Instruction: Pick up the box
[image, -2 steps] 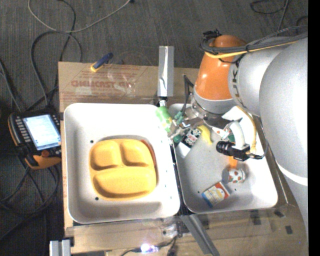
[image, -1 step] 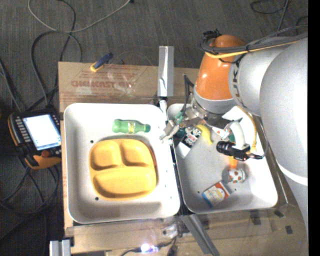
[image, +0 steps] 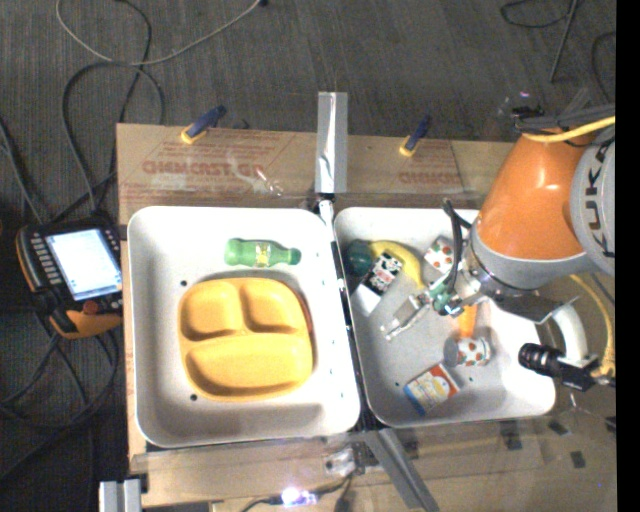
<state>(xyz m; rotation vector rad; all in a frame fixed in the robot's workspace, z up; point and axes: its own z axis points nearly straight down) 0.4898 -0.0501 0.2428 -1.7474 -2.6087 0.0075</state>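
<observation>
Claw (image: 400, 322) hovers above the right bin's white floor (image: 500, 395), fingers parted.

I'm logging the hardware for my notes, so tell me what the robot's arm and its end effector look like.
The arm is bulky and rounded, with a broad orange section above a grey band near the wrist, and part of a dark "KU" marking on the pale casing at the right edge. A thin dark cable loops beside the wrist. The end effector is small and pale metallic, with two slim light fingers and a touch of teal at its base.
</observation>
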